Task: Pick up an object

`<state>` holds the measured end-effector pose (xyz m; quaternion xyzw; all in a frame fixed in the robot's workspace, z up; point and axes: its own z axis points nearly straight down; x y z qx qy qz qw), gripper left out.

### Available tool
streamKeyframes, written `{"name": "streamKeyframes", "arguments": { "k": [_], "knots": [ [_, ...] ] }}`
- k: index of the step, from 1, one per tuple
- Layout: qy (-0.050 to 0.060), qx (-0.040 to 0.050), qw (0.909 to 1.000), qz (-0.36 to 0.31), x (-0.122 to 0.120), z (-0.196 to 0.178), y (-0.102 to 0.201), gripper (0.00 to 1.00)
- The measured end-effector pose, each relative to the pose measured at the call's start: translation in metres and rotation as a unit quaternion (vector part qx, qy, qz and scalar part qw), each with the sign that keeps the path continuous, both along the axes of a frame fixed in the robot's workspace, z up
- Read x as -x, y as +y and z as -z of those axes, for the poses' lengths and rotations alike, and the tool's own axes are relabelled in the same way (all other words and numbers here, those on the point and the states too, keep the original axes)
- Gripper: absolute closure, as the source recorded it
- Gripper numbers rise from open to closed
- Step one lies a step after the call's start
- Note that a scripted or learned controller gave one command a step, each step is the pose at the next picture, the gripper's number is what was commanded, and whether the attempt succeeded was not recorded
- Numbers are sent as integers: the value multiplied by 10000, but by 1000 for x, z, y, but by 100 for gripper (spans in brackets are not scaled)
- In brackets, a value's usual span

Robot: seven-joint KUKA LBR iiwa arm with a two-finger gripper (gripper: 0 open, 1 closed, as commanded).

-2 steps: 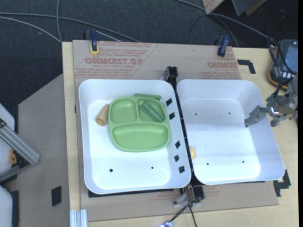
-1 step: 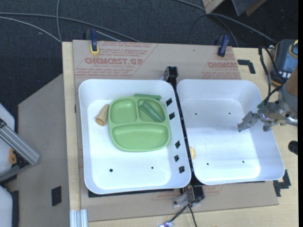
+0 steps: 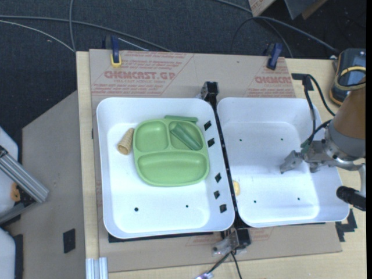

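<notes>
Two white bins sit side by side on the bench (image 3: pixel 145 246), a brown board with red print along its far edge, and we see the left bin (image 3: pixel 116 208) and the right bin (image 3: pixel 261 211) meeting at a dark strip in the middle. Next in size is the arm (image 3: pixel 351 127), which comes in from the right over the right bin, its orange band above the grey wrist. In the left bin lies a green tray (image 3: pixel 168 167) with three compartments, resting flat near the far half of the bin. A darker green piece (image 3: pixel 186 135) lies in the tray's far right compartment, and we cannot tell what it is. The gripper (image 3: pixel 290 163) hangs low over the right part of the right bin, pointing to the left; we see nothing between its fingers, and we cannot tell whether they are spread or pressed together. Just beside the tray's left edge, on the floor of the left bin, lies a tan cone (image 3: pixel 125 141), touching or nearly touching the tray. A small yellow thing (image 3: pixel 235 186) sits at the left wall of the right bin, close to the dark strip, well apart from the gripper.
</notes>
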<state>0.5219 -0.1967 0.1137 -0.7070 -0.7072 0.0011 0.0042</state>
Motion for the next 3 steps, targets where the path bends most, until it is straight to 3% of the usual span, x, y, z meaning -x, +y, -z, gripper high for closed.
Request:
{"name": "streamKeyframes", "arguments": {
  "k": [1,2,3],
  "knots": [
    [-43,17,10000,1,-2,-15,-1,100],
    [-66,32,10000,-4,-3,-79,-1,100],
    [-56,27,10000,-4,-4,-95,-1,100]
  ]
}}
